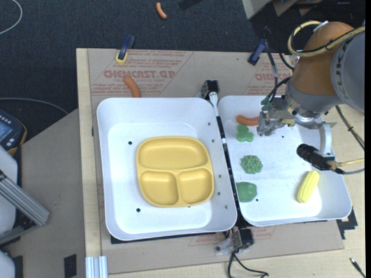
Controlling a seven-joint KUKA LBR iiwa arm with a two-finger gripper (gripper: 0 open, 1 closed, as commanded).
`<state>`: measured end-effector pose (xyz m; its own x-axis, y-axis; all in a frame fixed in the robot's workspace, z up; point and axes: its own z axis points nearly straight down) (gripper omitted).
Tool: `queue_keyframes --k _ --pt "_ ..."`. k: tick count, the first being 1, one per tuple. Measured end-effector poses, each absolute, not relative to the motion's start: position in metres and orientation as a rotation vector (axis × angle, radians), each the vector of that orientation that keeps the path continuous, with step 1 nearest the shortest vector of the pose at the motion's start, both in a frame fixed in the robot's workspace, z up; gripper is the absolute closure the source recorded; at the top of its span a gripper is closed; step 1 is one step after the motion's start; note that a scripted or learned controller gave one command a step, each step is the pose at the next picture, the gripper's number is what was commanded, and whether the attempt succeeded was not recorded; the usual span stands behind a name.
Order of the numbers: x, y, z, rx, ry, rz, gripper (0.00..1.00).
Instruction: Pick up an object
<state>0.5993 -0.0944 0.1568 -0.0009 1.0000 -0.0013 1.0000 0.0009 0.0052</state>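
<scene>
The right bin holds an orange sausage at its back left, a green broccoli piece, a round dotted green piece, a smooth green piece and a yellow corn cob. My gripper hangs over the back of this bin, just right of the sausage and the broccoli piece. Nothing shows between its fingers. The grey arm with its orange band reaches in from the upper right.
The left bin bears a yellow three-compartment plate. A second orange sausage lies on the cardboard behind that bin. Blue clamps hold the board's far edge. Black cables run by the arm.
</scene>
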Motion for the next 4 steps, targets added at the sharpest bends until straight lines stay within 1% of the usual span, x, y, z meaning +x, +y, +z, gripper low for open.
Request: queue_keyframes --k 1,2,3,4 --pt "0.605 -0.094 0.201 2.216 2.219 0.005 1.0" --pt "0.606 -0.094 0.227 2.217 2.22 0.004 1.0" --pt "0.562 -0.084 0.218 2.226 2.223 -0.004 1.0" --pt "0.514 -0.074 0.233 2.226 2.222 -0.002 1.0"
